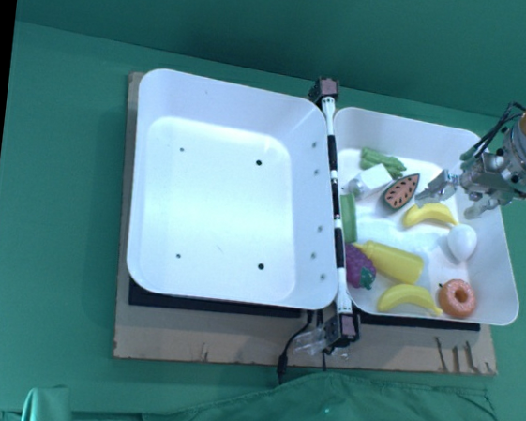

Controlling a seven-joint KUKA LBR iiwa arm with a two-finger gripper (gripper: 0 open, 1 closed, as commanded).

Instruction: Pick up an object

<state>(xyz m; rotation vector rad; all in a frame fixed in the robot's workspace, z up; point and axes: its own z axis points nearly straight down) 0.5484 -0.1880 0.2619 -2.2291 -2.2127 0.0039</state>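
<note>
Two shallow white bins sit side by side on a green bench. The left bin holds nothing. The right bin holds toy food: a watermelon slice at its centre, a banana just toward 4 o'clock from it, a white egg, a doughnut at 5 o'clock. The gripper hangs at 2 o'clock above the bin, its fingers slightly apart, gripping nothing, close beside the watermelon slice

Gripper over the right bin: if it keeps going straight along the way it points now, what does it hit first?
Probably the watermelon slice: the gripper points left and downward toward it. The upper banana lies just below that line. Depth is hard to judge from above.
</note>
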